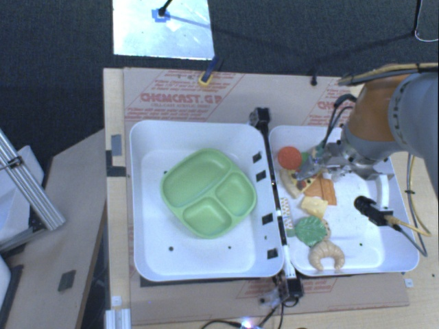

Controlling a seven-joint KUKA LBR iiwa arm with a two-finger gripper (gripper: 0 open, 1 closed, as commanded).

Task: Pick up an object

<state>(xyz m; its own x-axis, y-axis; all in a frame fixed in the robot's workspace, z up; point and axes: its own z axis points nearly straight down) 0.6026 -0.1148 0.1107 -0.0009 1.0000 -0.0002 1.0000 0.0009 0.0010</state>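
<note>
Two bins: two shallow white bins sat side by side on the tabletop (116,266), the left bin (147,252) and the right bin (398,252).
Left bin: a light green plastic plate with three sections (208,192) lay in the middle of it.
Right bin: toy food lay along its left side.
Red ball: a small round red toy tomato (289,157) sat near the top left corner.
Yellow and orange pieces: a flat orange wedge (325,190) touched a pale yellow cheese piece (315,205) just below it.
Green piece: a bumpy dark green toy leaf (310,230) lay under the cheese.
Croissant: a tan toy croissant (327,254) lay near the bottom edge.
Arm: the grey arm with the orange band (384,112) reached in from the right.
End effector (312,170): it was down among the food, just beside the red ball and the orange wedge. I cannot tell how it was set or whether it held anything.
</note>
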